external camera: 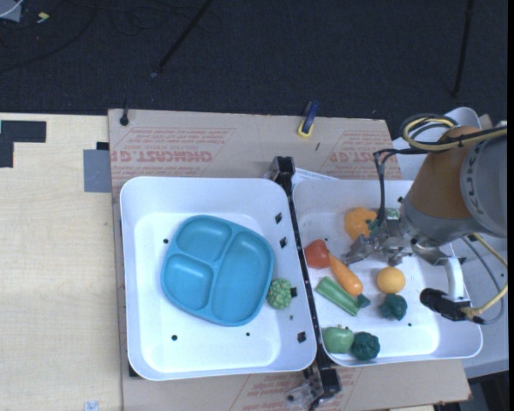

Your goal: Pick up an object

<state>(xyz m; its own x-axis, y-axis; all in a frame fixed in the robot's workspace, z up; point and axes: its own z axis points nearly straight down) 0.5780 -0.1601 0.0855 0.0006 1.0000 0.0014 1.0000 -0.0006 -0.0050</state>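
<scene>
Here the gripper hangs low in the right bin, near its centre; whether it grips anything cannot be told. Just beside it lie a yellow-orange fruit, a red tomato, a carrot and a lemon. Leftward, the left bin holds a blue divided plate with a small broccoli touching its right edge.

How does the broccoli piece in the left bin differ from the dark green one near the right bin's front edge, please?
The broccoli in the left bin is pale, yellowish green; the dark green piece in the right bin is a much deeper green. The pale one lies against the blue divided plate; the dark one touches a light green vegetable. Both are small, bumpy, rounded toy vegetables of similar size.
</scene>
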